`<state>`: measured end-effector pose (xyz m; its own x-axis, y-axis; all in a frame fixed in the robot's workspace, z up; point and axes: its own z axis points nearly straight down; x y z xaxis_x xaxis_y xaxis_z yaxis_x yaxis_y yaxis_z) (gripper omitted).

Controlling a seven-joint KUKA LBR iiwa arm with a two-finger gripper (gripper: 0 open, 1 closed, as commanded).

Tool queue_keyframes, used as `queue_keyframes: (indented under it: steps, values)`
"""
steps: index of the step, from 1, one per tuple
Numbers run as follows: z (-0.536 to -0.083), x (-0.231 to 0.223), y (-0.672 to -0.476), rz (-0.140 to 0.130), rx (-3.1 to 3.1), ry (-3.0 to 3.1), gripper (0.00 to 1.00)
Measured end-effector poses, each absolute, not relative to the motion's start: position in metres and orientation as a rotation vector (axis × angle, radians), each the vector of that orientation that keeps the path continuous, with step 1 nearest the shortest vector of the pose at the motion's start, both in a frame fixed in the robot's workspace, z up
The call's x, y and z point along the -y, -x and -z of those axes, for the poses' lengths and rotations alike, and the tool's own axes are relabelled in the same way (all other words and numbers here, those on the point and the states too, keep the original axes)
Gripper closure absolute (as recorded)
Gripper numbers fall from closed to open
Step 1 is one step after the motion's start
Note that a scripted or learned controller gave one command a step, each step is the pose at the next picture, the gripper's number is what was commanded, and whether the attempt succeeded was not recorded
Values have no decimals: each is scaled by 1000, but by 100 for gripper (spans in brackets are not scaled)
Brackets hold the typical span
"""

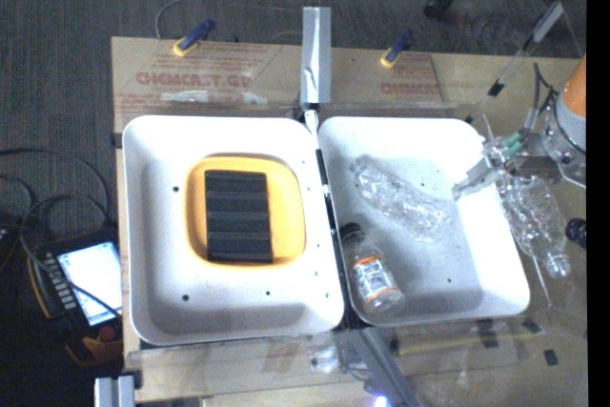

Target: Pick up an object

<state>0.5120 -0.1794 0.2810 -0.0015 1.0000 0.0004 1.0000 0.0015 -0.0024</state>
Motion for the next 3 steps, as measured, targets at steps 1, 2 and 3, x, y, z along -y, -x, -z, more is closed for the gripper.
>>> queue_keyframes:
  steps: [1, 2, 3]
  values:
    - [-173, 136, -569, -3, 2265, 2172, 0]
    - [-92, 190, -583, 12, 2401, 2045, 0]
    - [-101, 189, -583, 15, 2401, 2043, 100]
